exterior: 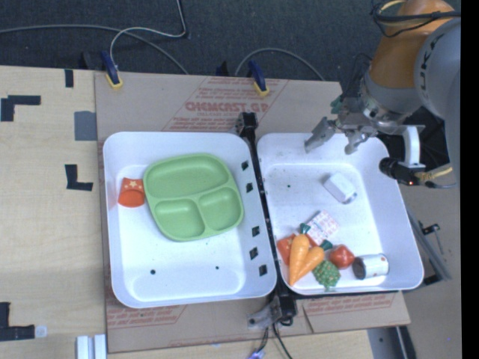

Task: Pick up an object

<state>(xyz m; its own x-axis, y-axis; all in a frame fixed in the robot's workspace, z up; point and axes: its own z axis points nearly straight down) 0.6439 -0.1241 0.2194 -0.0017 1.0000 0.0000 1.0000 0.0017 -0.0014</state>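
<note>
A: Gripper (334, 140)?
B: Fingers spread, nothing between them, above the right bin's (394, 200) far edge.
A: Nearest object?
B: White block (340, 187), mid-bin, just below the gripper, untouched.

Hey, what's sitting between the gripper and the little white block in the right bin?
Nothing: in the camera view, only bare bin floor separates the gripper from the white block in the right bin.
</note>
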